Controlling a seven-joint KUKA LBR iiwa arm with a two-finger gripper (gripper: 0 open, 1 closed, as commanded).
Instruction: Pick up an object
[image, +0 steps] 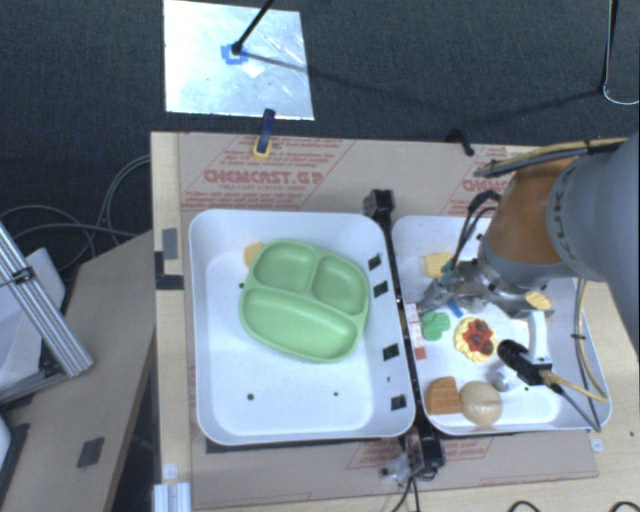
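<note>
The right bin (570, 412) holds several small toy foods. A green piece (435, 325) lies near its left wall, with a yellow and red pizza-like piece (475, 338) beside it. A brown toast slice (443, 395) and a beige bun (481, 402) sit at the front. A yellow piece (437, 264) lies at the back left, and another yellow bit (538, 299) pokes out from under the arm. My gripper (447, 292) hangs low over the bin's left middle, just above the green piece and behind the pizza piece. Nothing shows as held.
The left bin (230, 400) carries a green divided plate (305, 298), with a small yellow item (253, 253) at the plate's back left edge. A black divider (393, 300) runs between the bins. The grey arm with its orange band (525, 215) covers the right bin's back right.
</note>
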